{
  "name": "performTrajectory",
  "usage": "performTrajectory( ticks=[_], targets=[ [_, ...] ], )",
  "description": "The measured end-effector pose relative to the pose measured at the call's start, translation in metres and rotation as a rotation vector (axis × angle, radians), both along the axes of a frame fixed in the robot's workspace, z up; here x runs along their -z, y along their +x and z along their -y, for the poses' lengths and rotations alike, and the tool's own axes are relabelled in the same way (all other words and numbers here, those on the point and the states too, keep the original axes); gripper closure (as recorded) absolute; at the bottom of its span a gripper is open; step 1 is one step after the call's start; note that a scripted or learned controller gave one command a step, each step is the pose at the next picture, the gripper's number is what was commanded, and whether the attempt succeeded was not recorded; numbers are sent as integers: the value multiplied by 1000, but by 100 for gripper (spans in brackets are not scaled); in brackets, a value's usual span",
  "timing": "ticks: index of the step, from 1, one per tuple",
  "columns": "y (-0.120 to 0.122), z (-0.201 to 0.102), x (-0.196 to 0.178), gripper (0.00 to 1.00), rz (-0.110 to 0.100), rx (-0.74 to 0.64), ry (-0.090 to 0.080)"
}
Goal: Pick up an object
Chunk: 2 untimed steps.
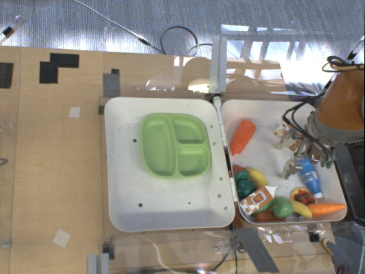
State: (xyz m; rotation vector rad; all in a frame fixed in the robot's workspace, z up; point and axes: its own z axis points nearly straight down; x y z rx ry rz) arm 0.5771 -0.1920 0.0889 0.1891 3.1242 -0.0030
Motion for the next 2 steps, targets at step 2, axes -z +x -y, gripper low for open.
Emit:
performTrajectory(
  ticks=[2],
  targets=[
    [-5,5,0,0,1,-34,0]
  ],
)
